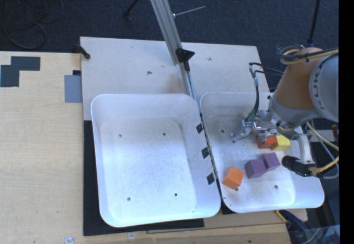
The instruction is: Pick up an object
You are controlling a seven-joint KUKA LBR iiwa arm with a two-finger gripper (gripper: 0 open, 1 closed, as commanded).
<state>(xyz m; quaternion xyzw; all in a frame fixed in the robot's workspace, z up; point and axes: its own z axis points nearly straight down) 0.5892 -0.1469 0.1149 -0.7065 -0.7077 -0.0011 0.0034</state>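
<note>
- Your gripper (260, 133) sits low in the right bin (310, 196), beside a red block (270, 140) and yellow block (282, 141) — grip state: cannot tell.
- Purple blocks (262, 165) and an orange cube (233, 177) lie nearer the front.

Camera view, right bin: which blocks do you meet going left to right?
orange block → purple block → second purple block → yellow block. A red-orange block sits under the gripper; its place is unclear.

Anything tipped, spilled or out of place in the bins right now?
Nothing stands out. The orange block, two purple blocks, a yellow block and a red one all lie inside the right bin, none on the bench.
</note>
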